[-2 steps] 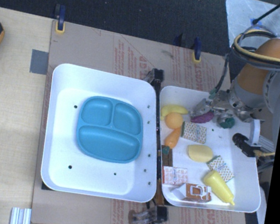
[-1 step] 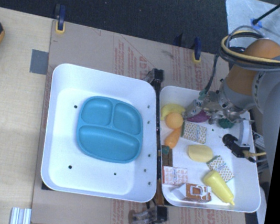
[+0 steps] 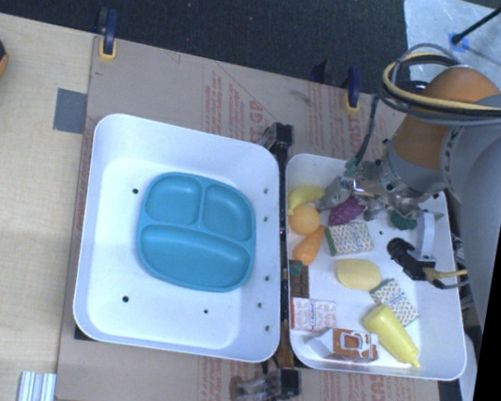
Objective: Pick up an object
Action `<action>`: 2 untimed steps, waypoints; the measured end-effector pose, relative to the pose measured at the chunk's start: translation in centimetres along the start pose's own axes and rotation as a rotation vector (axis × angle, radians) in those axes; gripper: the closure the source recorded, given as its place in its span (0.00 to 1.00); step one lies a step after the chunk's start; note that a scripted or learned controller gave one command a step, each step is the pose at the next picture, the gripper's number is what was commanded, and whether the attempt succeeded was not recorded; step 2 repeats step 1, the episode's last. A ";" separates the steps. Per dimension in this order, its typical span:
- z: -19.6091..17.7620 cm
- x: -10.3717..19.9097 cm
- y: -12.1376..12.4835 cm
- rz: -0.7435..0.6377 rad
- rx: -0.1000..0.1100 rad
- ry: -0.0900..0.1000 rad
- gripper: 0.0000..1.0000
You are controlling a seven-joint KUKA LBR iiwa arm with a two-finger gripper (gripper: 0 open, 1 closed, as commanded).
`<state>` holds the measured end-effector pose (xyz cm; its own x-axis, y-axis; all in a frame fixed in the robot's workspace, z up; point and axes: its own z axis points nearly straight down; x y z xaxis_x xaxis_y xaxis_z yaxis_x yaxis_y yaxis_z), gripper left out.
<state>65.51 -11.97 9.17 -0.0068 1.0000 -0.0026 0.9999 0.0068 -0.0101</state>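
The right white bin (image 3: 449,356) holds several toy foods. My gripper (image 3: 357,199) is low over its far end, under the orange wrist band. A purple piece (image 3: 348,208) lies right at the gripper's tip; whether it is gripped is unclear. Just to the left sit a yellow lemon-like piece (image 3: 301,197), an orange ball (image 3: 304,219) and a carrot (image 3: 309,246). A checkered packet (image 3: 350,239) lies just below the gripper.
Nearer the front are a pale yellow lump (image 3: 358,274), a small checkered block (image 3: 394,302), a yellow cone-shaped piece (image 3: 393,334), a red-and-white packet (image 3: 312,315) and a brown carton (image 3: 355,346). The left bin (image 3: 105,218) holds a blue divided plate (image 3: 197,232).
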 end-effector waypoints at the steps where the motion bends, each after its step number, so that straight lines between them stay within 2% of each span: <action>1: -1.2 -0.1 0.0 -0.001 0.000 0.001 1.00; 2: -1.2 -0.1 0.0 -0.001 0.000 0.001 1.00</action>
